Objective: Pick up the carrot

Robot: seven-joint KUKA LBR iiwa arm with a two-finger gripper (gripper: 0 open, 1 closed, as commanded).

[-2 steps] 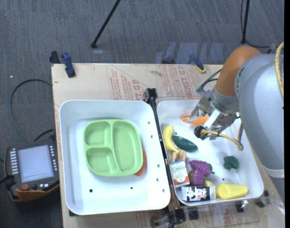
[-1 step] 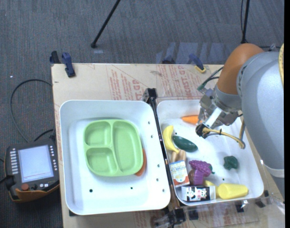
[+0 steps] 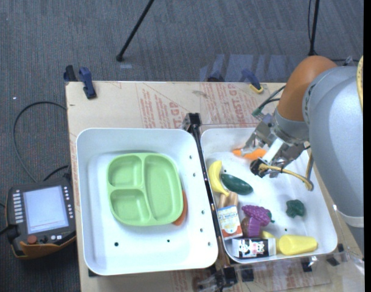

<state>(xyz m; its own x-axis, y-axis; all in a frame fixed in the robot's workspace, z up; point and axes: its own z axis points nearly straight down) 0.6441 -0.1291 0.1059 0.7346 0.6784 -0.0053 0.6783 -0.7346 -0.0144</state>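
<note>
1. Carrot [image 3: 249, 153]: orange piece near far edge of right bin [image 3: 327, 224], mostly hidden under gripper [image 3: 260, 157]; only a small orange patch visible.
2. Gripper over that same spot, at or just above the carrot. Open or closed: cannot tell, wrist body blocks the tips. No proof of a hold on anything.
3. Neighbours, toward the near edge: banana [image 3: 216, 176] along the left wall, dark green vegetable [image 3: 236, 184] just beside it, purple grapes [image 3: 256, 216] near centre, broccoli [image 3: 295, 208] toward the right wall, small carton [image 3: 229, 221], black-and-white bottle [image 3: 253, 247] and yellow lemon-like piece [image 3: 297, 244] at the near edge.
4. Left bin [image 3: 94, 248]: green divided plate [image 3: 145, 188], orange item poking out under its right rim. Same colour as target, possible mix-up for a detector.
5. Risks, judged from this layout:
   - Carrot close to far wall: little room on that side, likely to pin or skid it against the wall instead of enclosing it.
   - Smooth tapered toy shape: likely squirt-out on closing if grabbed off-centre or near the thin end.
   - Loose yellow cable [image 3: 293, 176] hanging by the wrist: could snag or drag nearby pieces on retract.
   - Occlusion: no visual confirmation of a grasp until lift.
</note>
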